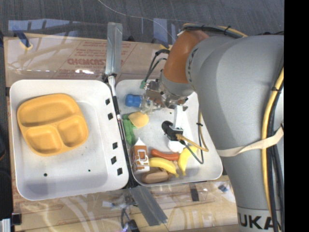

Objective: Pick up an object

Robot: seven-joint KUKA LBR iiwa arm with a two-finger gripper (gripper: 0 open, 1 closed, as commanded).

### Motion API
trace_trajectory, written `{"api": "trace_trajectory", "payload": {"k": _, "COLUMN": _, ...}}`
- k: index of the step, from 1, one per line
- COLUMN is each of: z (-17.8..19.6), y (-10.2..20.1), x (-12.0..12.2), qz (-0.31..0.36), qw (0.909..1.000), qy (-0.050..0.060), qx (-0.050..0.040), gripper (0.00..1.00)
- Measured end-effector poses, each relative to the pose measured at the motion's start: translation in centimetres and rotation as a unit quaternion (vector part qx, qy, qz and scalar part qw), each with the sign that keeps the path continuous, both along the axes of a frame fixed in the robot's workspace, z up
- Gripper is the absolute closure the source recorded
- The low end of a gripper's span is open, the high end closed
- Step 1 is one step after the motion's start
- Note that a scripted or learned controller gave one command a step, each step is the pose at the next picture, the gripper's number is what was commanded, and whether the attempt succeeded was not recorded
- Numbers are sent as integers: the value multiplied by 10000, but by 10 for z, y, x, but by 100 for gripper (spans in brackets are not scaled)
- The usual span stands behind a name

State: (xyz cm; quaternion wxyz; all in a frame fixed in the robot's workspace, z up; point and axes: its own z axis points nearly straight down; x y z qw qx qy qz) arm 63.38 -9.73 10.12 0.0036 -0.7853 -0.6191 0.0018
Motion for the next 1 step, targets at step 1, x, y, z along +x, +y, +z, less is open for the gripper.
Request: {"api": "trace_trajectory", "payload": {"k": 1, "z": 95, "y": 64, "x": 18, "qz": -328, "qw": 9994, "qy": -64, "qx": -4, "gripper": 100}}
